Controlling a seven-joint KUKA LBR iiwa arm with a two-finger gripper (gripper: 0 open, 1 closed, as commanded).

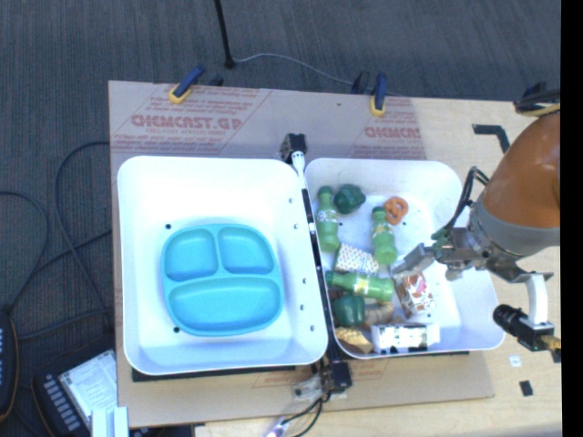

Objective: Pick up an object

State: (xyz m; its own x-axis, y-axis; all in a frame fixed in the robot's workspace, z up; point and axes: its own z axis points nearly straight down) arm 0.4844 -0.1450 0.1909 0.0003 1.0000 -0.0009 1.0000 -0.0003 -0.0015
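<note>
— What's on your screen, starting at the left?

— I see the left bin with a blue divided tray lying flat in it. Next, the right bin has a heap of objects toward its left side: green bottles, a dark green piece, an orange ring, a patterned packet.

— And the claw?

— The gripper hangs over the right bin's middle, just beside the heap. I can't tell how wide it stands, and I see nothing between it.

Tray in left bin (clutter rightward)
</note>
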